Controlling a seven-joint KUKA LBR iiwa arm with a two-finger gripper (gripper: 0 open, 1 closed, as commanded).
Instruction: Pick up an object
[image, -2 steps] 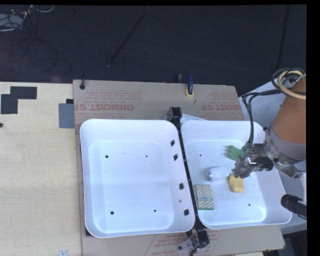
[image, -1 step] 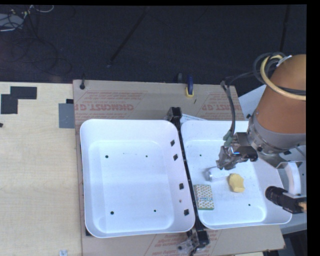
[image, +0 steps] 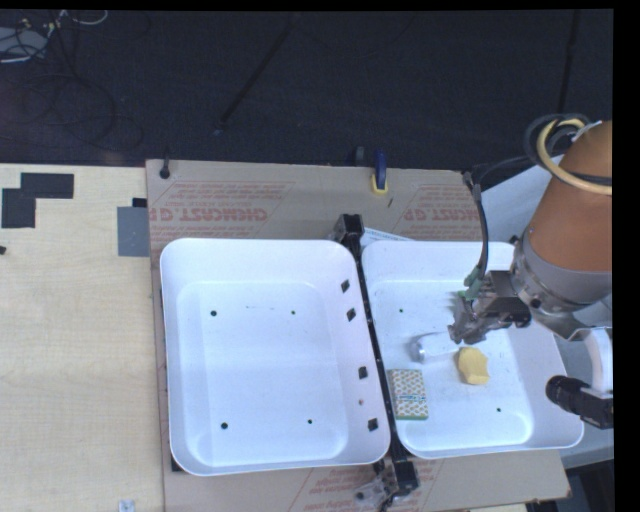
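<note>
My gripper (image: 467, 328) low in right bin (image: 545, 425), just above yellow piece (image: 473, 365); finger spread: cannot tell.

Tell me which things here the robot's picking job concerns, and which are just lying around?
Part of the job:
- gripper, low over the right bin
- yellow lump
- small grey piece
- green patterned packet

Just lying about:
- left bin
- yellow-and-blue clamp
- cardboard sheet
</note>
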